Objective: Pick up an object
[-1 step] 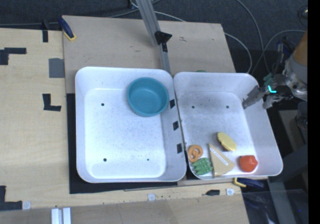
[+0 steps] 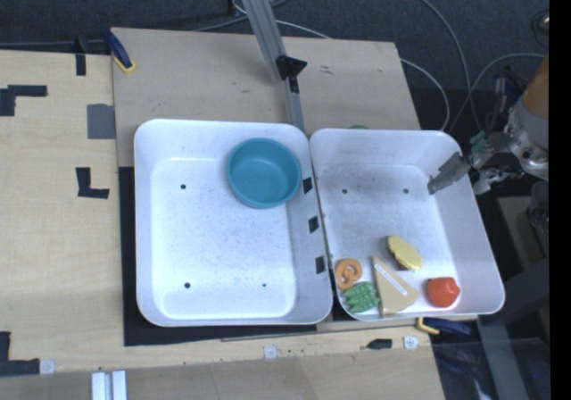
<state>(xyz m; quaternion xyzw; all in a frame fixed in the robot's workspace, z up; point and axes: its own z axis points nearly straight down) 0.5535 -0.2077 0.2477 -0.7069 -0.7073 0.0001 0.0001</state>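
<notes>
My gripper [image 2: 443, 179] hangs over the upper right edge of the right bin [image 2: 375, 184], with nothing seen in it. Small objects lie along that bin's near side. They are a yellow piece [image 2: 405, 254], a red round piece [image 2: 442, 291], an orange ring [image 2: 348, 272], a green piece [image 2: 360, 299] and a beige wedge [image 2: 393, 287]. All of them lie well below and left of the gripper. A blue bowl [image 2: 263, 172] sits upright in the far part of the left bin [image 2: 143, 211].
A grey metal pole [image 2: 268, 23] slants down from the top to the gap between the bins. Cables loop behind the right bin. The arm's wrist [image 2: 526, 135] stands off the right bin's right rim. A tan board lies under both bins.
</notes>
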